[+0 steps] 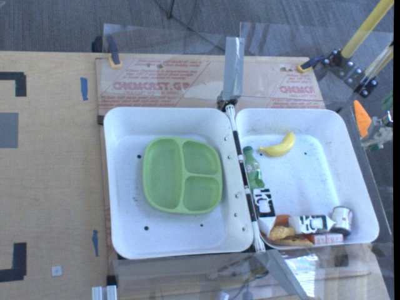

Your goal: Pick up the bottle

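Against the left wall of the right shallow white bin [356,167], the small green transparent plastic bottle [253,167] is lying on its side, running lengthwise along the divider between the two bins, with its cap pointing toward the far end. A curved yellow banana [278,145] is resting just beside the bottle's cap end, slightly apart from it. A black-and-white printed packet [265,204] is sitting just past the bottle's near end, also against the divider. Along the near wall of the same bin, an orange-brown food item [282,233], a white, black and red box [315,224] and a small silvery can [342,217] are crowding together in a row.

A light green divided plastic plate [182,175] is lying flat in the middle of the left shallow white bin [119,167].

At the right edge, outside the right bin and well apart from the bottle, the two-finger gripper [379,132] is hanging below the arm's orange band [361,117]; how far it is open I cannot tell, and nothing is showing in its grasp
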{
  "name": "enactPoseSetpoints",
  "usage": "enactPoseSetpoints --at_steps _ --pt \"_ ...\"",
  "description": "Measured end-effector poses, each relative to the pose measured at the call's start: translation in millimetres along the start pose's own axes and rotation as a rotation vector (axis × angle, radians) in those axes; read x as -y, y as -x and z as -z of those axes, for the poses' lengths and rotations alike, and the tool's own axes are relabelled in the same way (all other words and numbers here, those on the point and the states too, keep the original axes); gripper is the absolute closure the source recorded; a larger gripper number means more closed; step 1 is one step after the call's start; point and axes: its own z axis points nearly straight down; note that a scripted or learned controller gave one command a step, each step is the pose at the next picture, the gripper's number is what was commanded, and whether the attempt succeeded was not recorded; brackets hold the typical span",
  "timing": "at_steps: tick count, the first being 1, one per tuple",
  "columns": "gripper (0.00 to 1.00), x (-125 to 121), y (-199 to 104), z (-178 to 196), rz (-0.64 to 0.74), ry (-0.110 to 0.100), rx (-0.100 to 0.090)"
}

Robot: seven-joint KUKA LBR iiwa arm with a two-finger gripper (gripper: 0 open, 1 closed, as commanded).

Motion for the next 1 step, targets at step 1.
enactPoseSetpoints --at_steps 1 --pt "1.0 -64.1 -80.8 74.8 -0.199 0.0 0.0"
